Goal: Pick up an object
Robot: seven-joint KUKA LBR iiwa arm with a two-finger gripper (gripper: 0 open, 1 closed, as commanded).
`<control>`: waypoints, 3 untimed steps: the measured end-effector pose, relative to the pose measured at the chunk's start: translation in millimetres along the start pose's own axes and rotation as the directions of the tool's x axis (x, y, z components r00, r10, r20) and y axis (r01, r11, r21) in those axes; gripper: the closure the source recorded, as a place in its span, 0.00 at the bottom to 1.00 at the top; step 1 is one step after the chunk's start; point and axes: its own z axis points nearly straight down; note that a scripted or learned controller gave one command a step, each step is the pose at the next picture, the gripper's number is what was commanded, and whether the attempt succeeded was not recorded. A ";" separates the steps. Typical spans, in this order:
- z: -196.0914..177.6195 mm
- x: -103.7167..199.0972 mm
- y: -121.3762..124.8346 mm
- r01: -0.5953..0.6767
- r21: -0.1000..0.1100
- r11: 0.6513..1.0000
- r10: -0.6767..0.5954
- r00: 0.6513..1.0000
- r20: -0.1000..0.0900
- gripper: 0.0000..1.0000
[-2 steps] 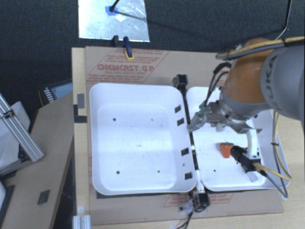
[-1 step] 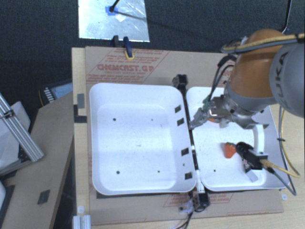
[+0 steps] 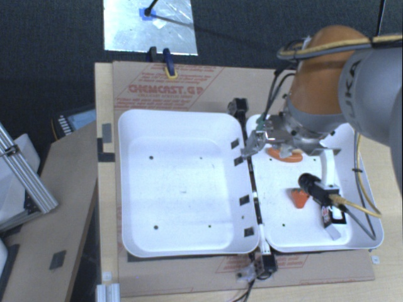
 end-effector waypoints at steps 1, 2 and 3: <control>-57.9 -57.4 77.7 -0.007 -0.011 1.000 0.007 1.000 0.004 0.00; 49.7 -112.4 27.7 -0.011 0.014 1.000 0.011 1.000 0.001 0.00; 53.2 -136.4 -34.0 -0.008 0.007 1.000 0.008 1.000 0.000 0.00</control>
